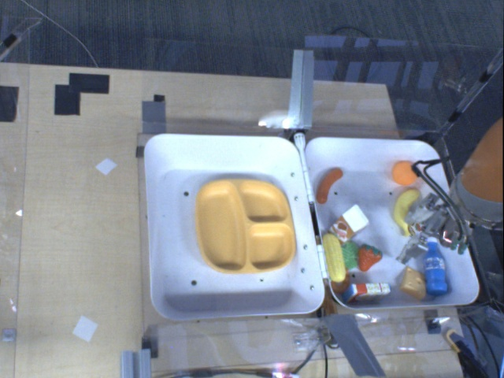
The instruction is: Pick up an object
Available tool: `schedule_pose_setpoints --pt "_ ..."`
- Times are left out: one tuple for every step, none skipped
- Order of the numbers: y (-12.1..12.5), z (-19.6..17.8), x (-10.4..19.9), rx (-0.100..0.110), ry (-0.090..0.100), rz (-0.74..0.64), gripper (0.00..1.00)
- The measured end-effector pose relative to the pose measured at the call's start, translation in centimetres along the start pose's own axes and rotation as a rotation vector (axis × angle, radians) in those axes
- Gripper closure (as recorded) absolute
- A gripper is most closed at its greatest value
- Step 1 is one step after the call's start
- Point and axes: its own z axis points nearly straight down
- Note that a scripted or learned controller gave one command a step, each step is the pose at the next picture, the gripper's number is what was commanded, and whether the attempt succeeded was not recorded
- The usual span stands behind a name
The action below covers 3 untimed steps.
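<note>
The right bin (pixel 378 154) holds several toy foods: a red sausage (pixel 329 183), an orange (pixel 405 172), a yellow banana (pixel 405 209), a white cube (pixel 355 218), a corn cob (pixel 333 257), a strawberry (pixel 368 255), a blue bottle (pixel 435 269), a brown wedge (pixel 413 283) and a red-and-white tube (pixel 368 290). My gripper (pixel 424 231) hangs low over the right side of this bin, between the banana and the blue bottle. Nothing can be seen held in it.
The left bin (pixel 173 164) carries a yellow divided tray (pixel 244 225) in its middle. A metal post (pixel 302 89) rises behind the seam between the bins. A black cable (pixel 429 181) loops from the arm (pixel 482 176) over the right bin's far corner.
</note>
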Motion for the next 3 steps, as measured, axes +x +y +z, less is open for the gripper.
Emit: schedule_pose_setpoints --pt "-0.33 1.62 2.52 -0.009 -0.025 0.138 0.00" --pt "-0.66 1.24 2.84 -0.010 -0.005 0.218 0.00" --pt "0.20 1.35 2.58 -0.023 -0.007 0.419 0.00"
